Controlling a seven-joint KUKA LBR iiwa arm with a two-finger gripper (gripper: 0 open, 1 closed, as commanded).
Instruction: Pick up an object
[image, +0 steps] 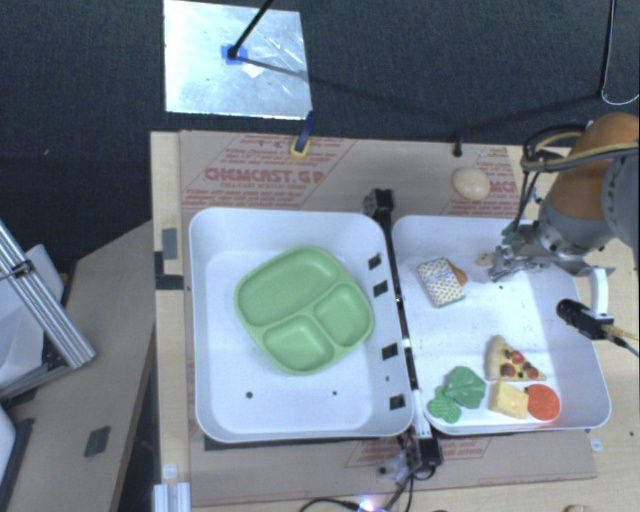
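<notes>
1. One end effector (503, 262) is seen low over the right bin (575, 330), near its far edge.
2. The patterned packet (441, 281) lies just left of it, long axis front-to-back.
3. Its grip state cannot be told.

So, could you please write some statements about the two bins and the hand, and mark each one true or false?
1. The green divided plate lies in the left bin. True.
2. The pizza slice toy lies in the left bin. False: it is in the right bin, near the front.
3. The hand is over the right bin's far part. True.
4. The patterned packet is between the hand's fingers. False: it lies apart, to the hand's left in the view.
5. A beige egg-shaped object rests outside the bins. True.
</notes>
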